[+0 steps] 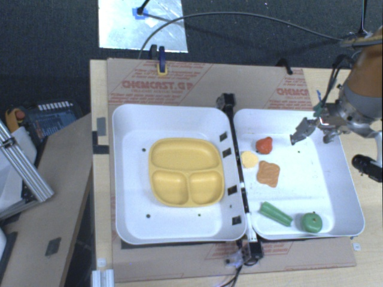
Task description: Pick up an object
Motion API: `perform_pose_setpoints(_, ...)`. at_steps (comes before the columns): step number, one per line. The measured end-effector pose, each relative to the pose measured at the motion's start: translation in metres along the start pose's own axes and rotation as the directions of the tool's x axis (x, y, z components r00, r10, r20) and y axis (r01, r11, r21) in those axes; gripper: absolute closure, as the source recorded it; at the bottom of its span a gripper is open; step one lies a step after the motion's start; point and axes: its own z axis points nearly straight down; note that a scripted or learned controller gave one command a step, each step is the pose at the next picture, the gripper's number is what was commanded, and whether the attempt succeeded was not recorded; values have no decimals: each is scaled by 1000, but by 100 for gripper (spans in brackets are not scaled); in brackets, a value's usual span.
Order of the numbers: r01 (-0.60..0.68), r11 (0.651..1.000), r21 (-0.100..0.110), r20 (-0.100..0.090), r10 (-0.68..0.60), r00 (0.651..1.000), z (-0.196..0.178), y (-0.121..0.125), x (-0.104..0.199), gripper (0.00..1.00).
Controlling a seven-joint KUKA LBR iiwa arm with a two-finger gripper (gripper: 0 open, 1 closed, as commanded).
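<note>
Cardboard-topped bench (179, 79), 2 white bins (128, 160), dark floor (48, 40), foil sheet (143, 17)

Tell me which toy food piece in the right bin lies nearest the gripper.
The red toy tomato, at the top of the cluster, lies closest to the gripper. The pale yellow piece, orange piece, green cucumber and green apple lie farther off.

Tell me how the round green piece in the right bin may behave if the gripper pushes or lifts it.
The green piece looks rounded and apple-like, so a push would probably roll it toward the bin wall nearby. It seems small, likely light toy food. Its smooth curve may slip between the gripper fingers.
</note>
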Motion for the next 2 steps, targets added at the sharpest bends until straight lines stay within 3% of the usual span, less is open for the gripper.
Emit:
perform_pose_setpoints(1, 3, 1000, -11, 2, -3, 1000, -6, 2, 0, 0)
perform_pose_setpoints(2, 0, 1000, -7, 1, 0, 1000, 56, -1, 3, 0)
